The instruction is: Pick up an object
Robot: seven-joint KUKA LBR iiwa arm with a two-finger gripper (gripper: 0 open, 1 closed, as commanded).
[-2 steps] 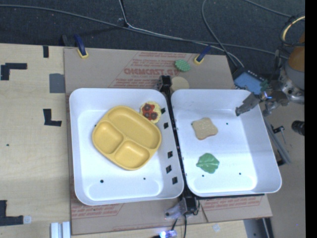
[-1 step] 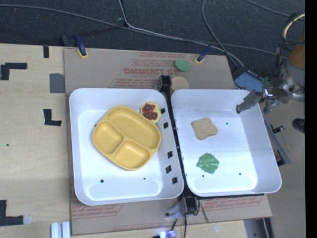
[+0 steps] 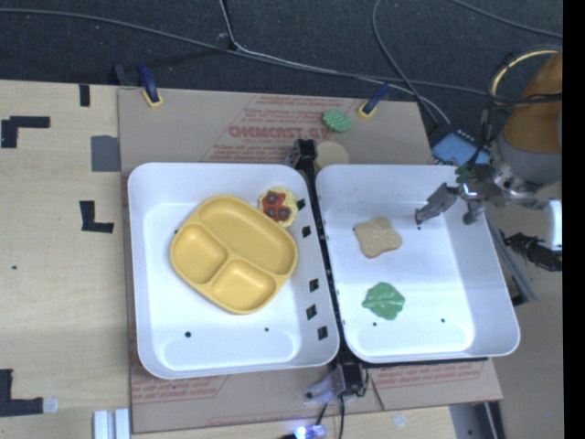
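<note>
I see the arm reaching in from the right, its claw hanging over the upper right part of the right bin. The two dark fingers are spread apart, one pointing down-left toward the bin floor, the other nearer the bin's right rim; nothing sits between them, so I log the claw as open and carrying nothing. In the right bin I count two loose things: a tan cookie-shaped piece lying flat near the middle, to the left of the claw and apart from it, and a green leaf-shaped piece lying below the tan one, nearer the front wall. The two pieces do not touch. The left bin holds a yellow divided plate, set at a slant, with three compartments. Just beside the plate's upper right edge lies a small round piece with red and dark spots, close to the divide between the bins. Beyond the bins, on the brown board of the table, rests a small green round thing.
</note>
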